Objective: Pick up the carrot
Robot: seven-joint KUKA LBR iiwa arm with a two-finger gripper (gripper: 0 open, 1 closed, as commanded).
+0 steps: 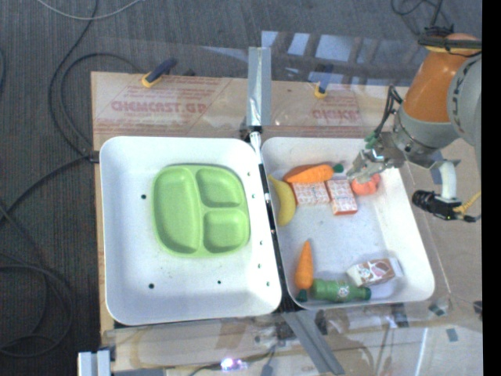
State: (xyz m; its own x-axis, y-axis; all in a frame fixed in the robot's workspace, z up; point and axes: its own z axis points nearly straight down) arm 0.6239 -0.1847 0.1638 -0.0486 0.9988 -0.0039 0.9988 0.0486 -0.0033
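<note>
The pincer, grip state impossible to tell, hovers at the right bin's far edge; the carrot lies just bin-centre-ward, long axis pointing toward it.

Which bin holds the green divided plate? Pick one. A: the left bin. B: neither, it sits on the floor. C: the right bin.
A: the green divided plate lies alone in the left bin, while the carrots and other food items sit in the right bin.
</note>
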